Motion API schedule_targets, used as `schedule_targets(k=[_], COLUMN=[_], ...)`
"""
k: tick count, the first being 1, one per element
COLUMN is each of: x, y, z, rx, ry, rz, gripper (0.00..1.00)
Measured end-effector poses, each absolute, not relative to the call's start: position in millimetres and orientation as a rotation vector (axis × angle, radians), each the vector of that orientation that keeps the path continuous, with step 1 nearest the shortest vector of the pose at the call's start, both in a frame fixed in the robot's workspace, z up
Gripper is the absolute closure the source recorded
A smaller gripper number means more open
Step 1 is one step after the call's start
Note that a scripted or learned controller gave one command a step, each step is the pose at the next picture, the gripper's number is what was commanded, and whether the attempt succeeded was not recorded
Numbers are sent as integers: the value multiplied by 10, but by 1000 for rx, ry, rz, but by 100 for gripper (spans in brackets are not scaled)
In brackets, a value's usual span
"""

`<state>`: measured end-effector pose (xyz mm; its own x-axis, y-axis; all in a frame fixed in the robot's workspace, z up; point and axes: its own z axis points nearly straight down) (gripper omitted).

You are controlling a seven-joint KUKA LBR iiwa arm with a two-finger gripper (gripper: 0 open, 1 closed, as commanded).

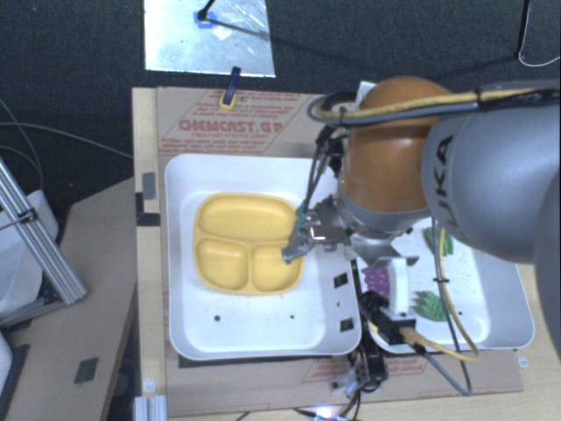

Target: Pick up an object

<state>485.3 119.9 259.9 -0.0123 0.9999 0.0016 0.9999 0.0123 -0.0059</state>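
Beside the gripper [298,239], just left and touching or nearly so: yellow divided tray [247,242], lying flat in the left bin [263,340]. Finger state: cannot tell. Behind the arm in the right bin [500,323]: purple item [376,278], green item [429,303]. Nothing visibly lifted; grasp and lift judged outstanding.

Right bin [513,323] mostly behind arm [456,174]

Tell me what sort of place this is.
Probably a robotics lab bench for grasping trials: a grey arm with an orange band reaches over two shallow white bins, one holding a yellow divided plastic tray, on cardboard.
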Motion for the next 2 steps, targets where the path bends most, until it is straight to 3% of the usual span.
schedule_targets(k=[1, 2], x=[4858, 5255], y=[1241, 1119], z=[1166, 838], rx=[-2216, -2220], ry=[-2218, -2221], rz=[15, -3], gripper=[0, 0])
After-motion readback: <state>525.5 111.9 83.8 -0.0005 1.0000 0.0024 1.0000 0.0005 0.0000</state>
